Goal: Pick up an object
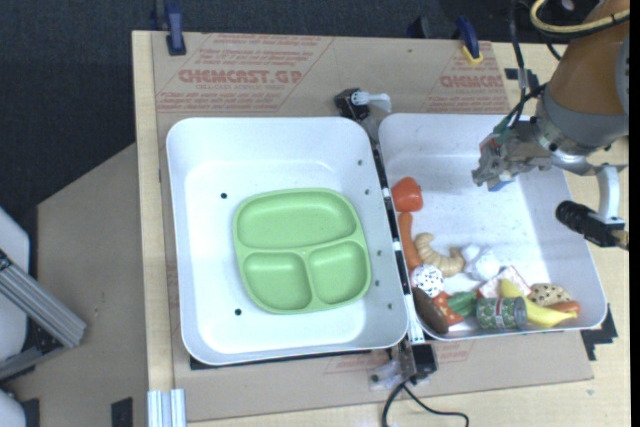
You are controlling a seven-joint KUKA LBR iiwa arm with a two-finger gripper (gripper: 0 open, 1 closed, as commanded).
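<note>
While the pincer (497, 167), its state indeterminate, hangs over the right bin (445, 140) near its far edge, the objects (480, 290) crowd that bin's near edge; the left bin (200, 155) carries a green tray (300, 248).

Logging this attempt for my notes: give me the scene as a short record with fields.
left bin: holds a green divided plate
right bin: small items heaped at its near end
heap: orange carrot-like piece, white die, yellow banana
gripper: above the right bin's far part, apart from the heap
held object: none seen
</note>
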